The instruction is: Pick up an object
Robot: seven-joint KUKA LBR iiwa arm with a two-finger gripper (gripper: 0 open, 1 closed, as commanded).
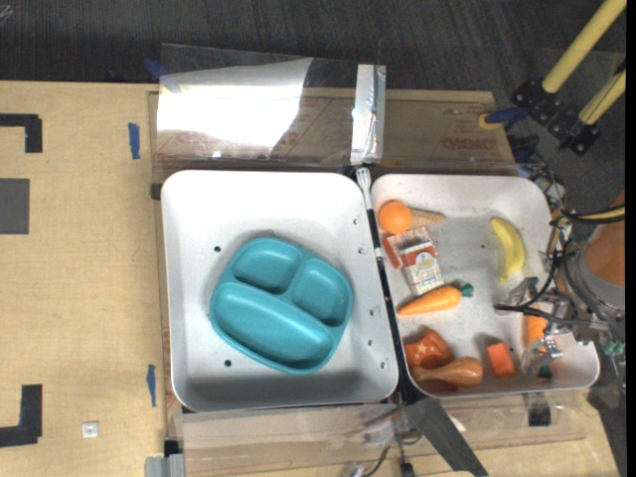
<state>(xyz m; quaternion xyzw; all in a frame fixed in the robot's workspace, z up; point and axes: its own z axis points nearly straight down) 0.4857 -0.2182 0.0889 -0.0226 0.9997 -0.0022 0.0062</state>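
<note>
The right bin (467, 199) holds several toy foods: an orange (395, 216), a small carton (418, 257), a carrot (432, 301), a yellow banana (509, 247), a red pepper (427, 348), a brown-orange piece (458, 371) and an orange block (500, 358). My gripper (542, 318) reaches in from the right, low over the bin's right side, amid dark cables. A small orange piece (536, 328) lies right at the gripper; whether it is held is unclear. The arm's orange band (606, 254) shows at the right edge.
The left bin (189, 217) holds a teal divided plate (282, 302). A clear plastic sheet (234, 107) and a silver strip (367, 112) lie behind the bins. Yellow bars (586, 38) stand at the upper right. Tan bench surface (75, 266) stretches to the left.
</note>
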